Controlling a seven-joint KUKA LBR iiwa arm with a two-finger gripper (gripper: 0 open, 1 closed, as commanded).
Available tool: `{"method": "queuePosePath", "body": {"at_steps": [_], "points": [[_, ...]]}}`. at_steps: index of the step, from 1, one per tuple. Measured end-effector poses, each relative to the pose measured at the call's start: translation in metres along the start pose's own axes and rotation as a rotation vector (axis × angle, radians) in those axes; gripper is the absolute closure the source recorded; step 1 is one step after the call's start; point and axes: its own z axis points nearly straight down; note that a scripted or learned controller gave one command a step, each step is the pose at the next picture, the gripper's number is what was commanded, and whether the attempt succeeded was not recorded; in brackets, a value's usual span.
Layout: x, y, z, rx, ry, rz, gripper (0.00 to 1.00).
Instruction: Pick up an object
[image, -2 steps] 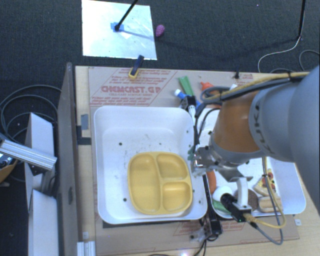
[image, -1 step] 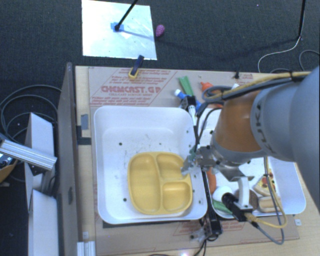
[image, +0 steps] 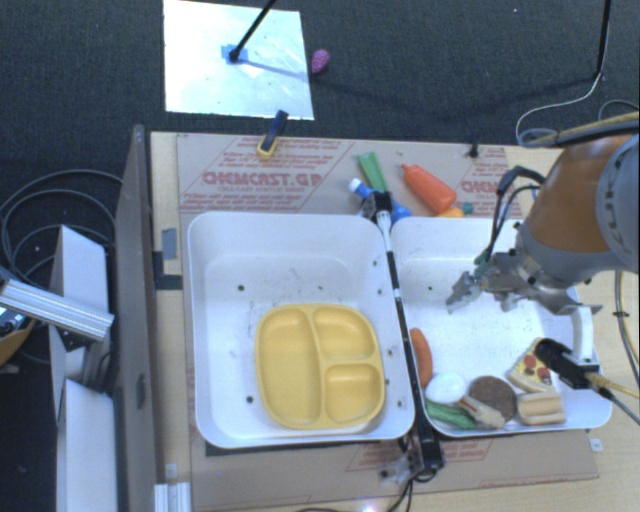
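Your bench (image: 300, 165) carries two white bins: the left bin (image: 225, 250) holds a yellow divided tray (image: 320, 365), and your grey-and-orange arm (image: 590, 205) reaches from the right over the right bin (image: 440, 250), with the gripper (image: 468, 290) hanging above bare floor near that bin's middle. You cannot tell from this angle how the tool is set, and nothing shows in its grasp. The pickable toy food sits along the right bin's near edge, well apart from the gripper: a brown patty (image: 492, 392), a bread roll (image: 541, 407), a pizza slice (image: 528, 372), a sausage (image: 421, 355), a white egg (image: 446, 387) and a green pod (image: 450, 414).
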Motion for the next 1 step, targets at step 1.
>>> {"method": "queuePosePath", "body": {"at_steps": [1], "points": [[0.0090, -0.0011, -0.0097, 0.004, 0.006, -0.016, 1.00]]}}
